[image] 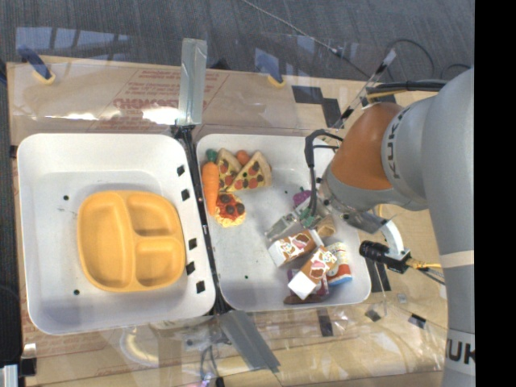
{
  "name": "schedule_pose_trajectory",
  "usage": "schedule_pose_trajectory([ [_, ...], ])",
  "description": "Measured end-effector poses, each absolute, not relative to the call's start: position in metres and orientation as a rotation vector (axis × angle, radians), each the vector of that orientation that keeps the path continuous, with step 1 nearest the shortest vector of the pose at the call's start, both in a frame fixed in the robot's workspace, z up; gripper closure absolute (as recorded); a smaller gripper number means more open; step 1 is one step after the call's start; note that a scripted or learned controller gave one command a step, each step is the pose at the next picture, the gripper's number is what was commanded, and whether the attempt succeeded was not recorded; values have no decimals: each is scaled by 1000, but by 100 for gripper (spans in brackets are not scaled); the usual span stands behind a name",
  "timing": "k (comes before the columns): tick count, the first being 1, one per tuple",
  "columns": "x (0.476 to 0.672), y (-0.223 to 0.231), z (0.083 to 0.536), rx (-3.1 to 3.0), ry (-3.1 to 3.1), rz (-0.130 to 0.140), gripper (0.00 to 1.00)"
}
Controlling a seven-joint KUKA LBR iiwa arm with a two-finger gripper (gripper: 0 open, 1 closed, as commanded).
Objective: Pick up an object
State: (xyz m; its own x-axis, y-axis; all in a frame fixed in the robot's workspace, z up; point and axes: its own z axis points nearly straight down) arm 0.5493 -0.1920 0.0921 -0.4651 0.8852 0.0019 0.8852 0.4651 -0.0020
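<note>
Arm: grey arm with an orange band (367, 147), reaching in over the right shallow white bin (242, 285).
Gripper: two-finger metal gripper (292, 222), low in the right bin's middle, just left of the wrist.
Finger state: cannot tell how far apart they stand, nor whether anything sits between them; the tips blend with the clutter beneath.
Just below the fingers: small brown-and-white carton (292, 247), close under the tips; contact unclear.
Further below and right: colourful printed packet (332, 266) and a white-faced block (300, 285).
Left of the fingers: orange toy carrot (210, 185), pizza-slice toys (245, 170), a red-and-yellow toy food piece (230, 208), all well apart.
Far left: yellow divided plastic tray (129, 239) in the left white bin (40, 297).
</note>
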Motion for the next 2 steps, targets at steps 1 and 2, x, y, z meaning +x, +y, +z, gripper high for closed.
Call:
schedule_pose_trajectory([
  [1,551,-190,103,-1610,-2695,-1,100],
  [2,551,-154,272,-1795,-2594,-9,100],
])
